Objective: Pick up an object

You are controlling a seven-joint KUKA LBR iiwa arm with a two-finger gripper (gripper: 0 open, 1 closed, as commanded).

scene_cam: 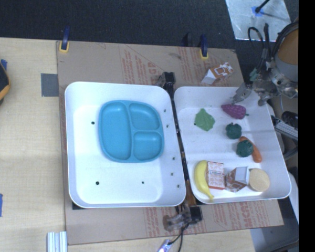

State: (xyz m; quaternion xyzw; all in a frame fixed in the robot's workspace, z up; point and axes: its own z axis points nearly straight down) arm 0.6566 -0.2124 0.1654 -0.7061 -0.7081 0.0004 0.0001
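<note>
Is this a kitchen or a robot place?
Probably a robot test lab, not a kitchen. The food, like the banana, looks like toys in a white bin, a blue plate sits beside it, and a robot claw reaches in.

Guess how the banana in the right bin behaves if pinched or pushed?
The banana looks like smooth plastic, so probably light, stiff and slippery. Its curve may make it pivot when pushed. It lies against the bin wall, limiting finger room.

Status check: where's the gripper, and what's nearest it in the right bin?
Gripper at right bin's far right corner, nothing seen between fingers. Purple toy nearest, just below it. Green leaf and two dark green pieces close by.
</note>
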